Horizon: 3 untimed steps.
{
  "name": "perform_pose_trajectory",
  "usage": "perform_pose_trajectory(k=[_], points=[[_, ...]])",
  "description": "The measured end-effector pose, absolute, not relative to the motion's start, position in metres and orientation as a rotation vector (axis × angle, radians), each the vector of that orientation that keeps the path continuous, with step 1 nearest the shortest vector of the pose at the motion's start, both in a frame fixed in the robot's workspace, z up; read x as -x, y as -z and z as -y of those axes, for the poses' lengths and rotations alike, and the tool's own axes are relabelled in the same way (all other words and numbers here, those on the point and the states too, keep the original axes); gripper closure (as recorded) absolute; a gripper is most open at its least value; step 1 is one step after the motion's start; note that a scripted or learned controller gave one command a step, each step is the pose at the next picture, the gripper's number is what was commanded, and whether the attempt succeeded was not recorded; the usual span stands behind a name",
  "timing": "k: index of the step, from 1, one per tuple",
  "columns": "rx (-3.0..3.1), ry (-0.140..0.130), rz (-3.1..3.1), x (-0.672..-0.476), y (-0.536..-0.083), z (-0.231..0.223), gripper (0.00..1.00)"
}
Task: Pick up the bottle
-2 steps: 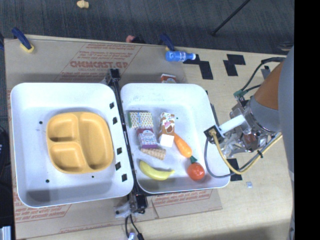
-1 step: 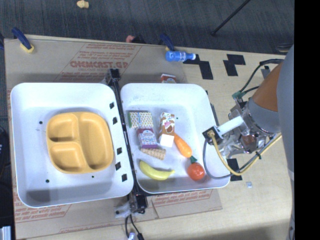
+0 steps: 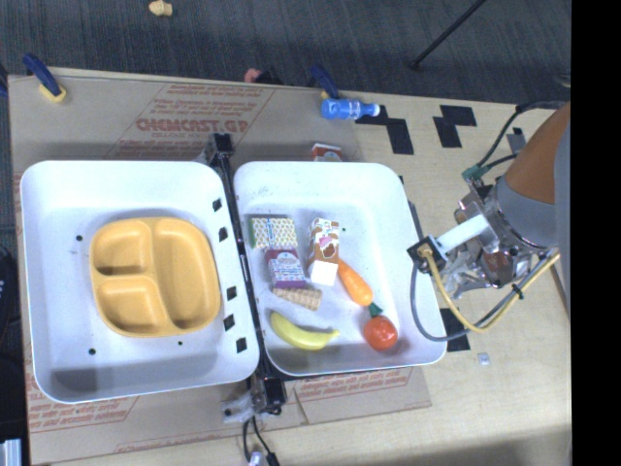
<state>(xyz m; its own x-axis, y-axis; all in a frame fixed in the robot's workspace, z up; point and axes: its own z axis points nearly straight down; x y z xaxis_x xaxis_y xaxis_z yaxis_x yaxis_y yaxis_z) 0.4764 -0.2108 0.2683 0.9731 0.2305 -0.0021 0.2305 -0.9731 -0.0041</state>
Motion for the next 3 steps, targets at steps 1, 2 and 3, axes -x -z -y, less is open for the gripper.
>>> perform_pose_trajectory(k=[1,2,3], points=[[3.119,-0.008,0.329,-0.4758,-0.2416,0.2102,1.0],[3.117,-0.009,0.338,-0.4757,-0.2374,0.2102,1.0],[3.12,-0.007,0.328,-0.4759,-0.2388,0.2105,1.0]])
